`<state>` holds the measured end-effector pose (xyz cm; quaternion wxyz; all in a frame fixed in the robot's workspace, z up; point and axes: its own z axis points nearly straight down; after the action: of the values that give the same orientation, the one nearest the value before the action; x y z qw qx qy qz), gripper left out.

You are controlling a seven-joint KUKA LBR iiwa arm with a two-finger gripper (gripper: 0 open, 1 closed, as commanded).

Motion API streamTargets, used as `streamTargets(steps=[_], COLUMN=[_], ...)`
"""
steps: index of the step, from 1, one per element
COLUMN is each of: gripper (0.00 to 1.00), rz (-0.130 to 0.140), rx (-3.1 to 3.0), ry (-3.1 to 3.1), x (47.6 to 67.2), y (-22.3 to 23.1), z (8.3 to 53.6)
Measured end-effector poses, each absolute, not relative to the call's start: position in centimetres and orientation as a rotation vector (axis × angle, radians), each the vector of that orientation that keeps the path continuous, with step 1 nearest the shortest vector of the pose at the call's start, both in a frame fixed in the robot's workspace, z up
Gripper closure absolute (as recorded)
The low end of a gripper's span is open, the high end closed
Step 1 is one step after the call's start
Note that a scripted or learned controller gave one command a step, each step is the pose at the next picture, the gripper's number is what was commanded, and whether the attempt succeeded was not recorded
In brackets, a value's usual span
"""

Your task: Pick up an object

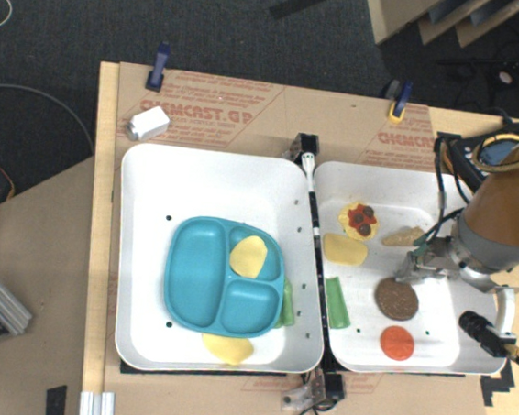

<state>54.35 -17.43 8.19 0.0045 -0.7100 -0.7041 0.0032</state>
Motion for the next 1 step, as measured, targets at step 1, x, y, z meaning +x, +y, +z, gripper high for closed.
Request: streamTargets(steps=[1], gripper=[1.0], rz=[0.001], rx=[-2.23], ry=[-2.221], x=[55.83], y=[-22.73], z=[8.48])
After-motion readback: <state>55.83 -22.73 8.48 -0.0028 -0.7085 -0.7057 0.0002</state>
